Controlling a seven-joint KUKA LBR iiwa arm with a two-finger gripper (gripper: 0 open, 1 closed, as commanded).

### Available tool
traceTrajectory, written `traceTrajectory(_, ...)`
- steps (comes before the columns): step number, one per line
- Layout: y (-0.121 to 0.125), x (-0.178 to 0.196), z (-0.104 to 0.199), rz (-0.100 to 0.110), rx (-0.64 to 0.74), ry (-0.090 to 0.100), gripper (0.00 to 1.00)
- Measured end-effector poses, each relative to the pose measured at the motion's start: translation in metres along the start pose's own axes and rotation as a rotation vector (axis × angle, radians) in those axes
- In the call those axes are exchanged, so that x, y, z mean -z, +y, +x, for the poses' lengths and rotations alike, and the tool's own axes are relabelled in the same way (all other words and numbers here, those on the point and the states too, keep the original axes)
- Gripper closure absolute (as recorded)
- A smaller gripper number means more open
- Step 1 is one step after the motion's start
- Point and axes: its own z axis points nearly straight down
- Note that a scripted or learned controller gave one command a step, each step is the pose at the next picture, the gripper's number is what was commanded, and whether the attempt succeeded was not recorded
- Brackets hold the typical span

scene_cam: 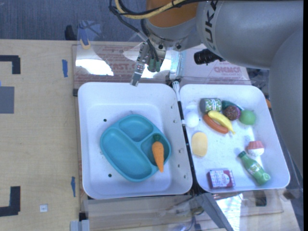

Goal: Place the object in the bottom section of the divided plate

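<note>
- two white bins sit side by side; your left bin (96, 105) fills the middle of the frame, the right bin (274, 143) the right side.
- your arm (250, 23) crosses the upper right.
- the blue divided plate (122, 150) lies in the left bin.
- the gripper (144, 69) hangs over the left bin's upper edge, fingers apart and clamped on nothing.
- the carrot (158, 155) lies in the plate's lower right section, at the frame's centre.
- toy foods crowd the right bin: a green bottle (254, 167), a banana (220, 120), a red box (220, 179).

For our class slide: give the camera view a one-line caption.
Toy carrot lies in the teal divided plate in the left bin; the tool hovers above it.
</note>
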Motion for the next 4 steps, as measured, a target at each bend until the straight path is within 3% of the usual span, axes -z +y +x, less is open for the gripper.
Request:
traceTrajectory(1, 0.042, -0.025, 0.022, -0.002, 0.387, 0.000, 1.00)
traceTrajectory(2, 0.046, 0.096, 0.010, -0.007, 0.685, -0.013, 1.00)
traceTrajectory(3, 0.046, 0.069, 0.011, -0.004, 1.415, -0.003, 1.00)
traceTrajectory(4, 0.027, -0.003, 0.035, -0.005, 1.818, -0.004, 1.00)
